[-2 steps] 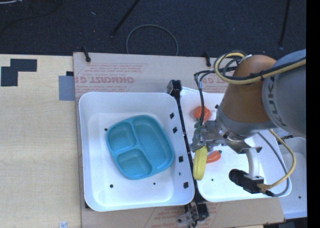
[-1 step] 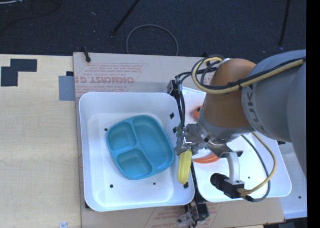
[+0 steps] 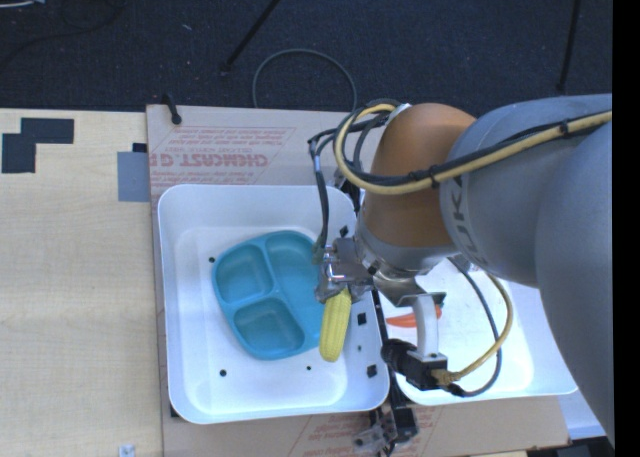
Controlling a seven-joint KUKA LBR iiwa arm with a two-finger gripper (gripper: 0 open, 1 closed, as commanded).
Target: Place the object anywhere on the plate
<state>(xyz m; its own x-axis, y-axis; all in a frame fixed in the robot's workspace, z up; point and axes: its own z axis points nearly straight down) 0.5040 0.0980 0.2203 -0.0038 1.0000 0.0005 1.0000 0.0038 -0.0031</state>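
A blue divided plate [image 3: 262, 295] lies in the middle of the left white bin [image 3: 190, 345]. A yellow corn cob [image 3: 334, 330] hangs upright just off the plate's right rim, over the strip between the plate and the bin's right wall. My gripper [image 3: 338, 291] sits right on top of the cob, shut on its upper end. The orange-banded wrist hides the area above and to the right of it.
An orange carrot-like piece [image 3: 400, 321] lies in the right bin [image 3: 525, 350], partly behind the arm's cables. Both bins rest on cardboard [image 3: 220, 155] on a wooden bench. The arm's bulk covers most of the right bin.
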